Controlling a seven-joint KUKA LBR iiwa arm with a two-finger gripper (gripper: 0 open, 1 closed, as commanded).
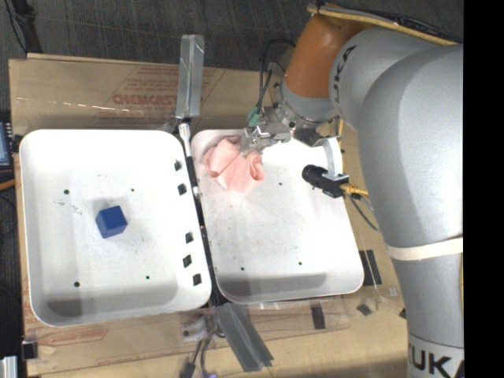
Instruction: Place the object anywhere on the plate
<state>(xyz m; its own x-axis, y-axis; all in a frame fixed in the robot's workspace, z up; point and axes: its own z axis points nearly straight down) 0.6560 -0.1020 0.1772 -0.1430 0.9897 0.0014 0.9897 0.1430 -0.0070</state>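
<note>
A small blue cube [111, 220] lies in the left bin [47, 156], left of its middle. A pink item [230, 164], which may be the plate, rests in the far left corner of the right bin [331, 242]; its shape looks uneven and I cannot tell more. My gripper [257, 138] hangs over the pink item's far right edge, close to it or touching it. The wrist hides part of that edge. The cube is far from the gripper, across the divider between the bins.
A grey metal bar [189, 77] stands behind the bins above the divider [194, 211]. A black fitting with a cable [324, 178] sticks out from the arm over the right bin. The arm's grey body [409, 132] covers the right side.
</note>
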